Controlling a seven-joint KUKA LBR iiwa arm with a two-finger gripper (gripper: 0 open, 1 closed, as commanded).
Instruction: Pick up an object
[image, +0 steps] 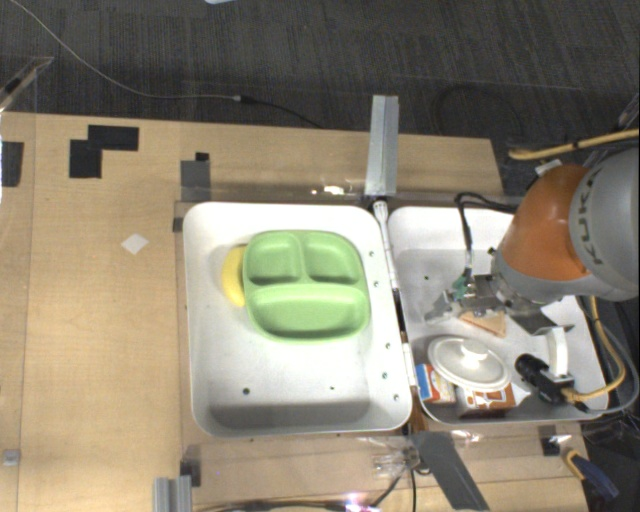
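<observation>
Single fixed overhead camera, angled downward.
It views the table (90, 330) from moderate height, covering the left bin (215, 390) and right bin (425, 240); the arm (570, 235) enters from the frame's right.

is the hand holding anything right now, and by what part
Cannot be told. The hand is low in the right bin, over a flat brown item, but the wrist blocks any sight of a grip.

Bench (90, 330): matt, wood-look surface. Bins (290, 400): smooth white plastic. Green tray (303, 285): smooth matt plastic. Lid (468, 362): glossy white. Divider post (382, 150): brushed metal.
</observation>
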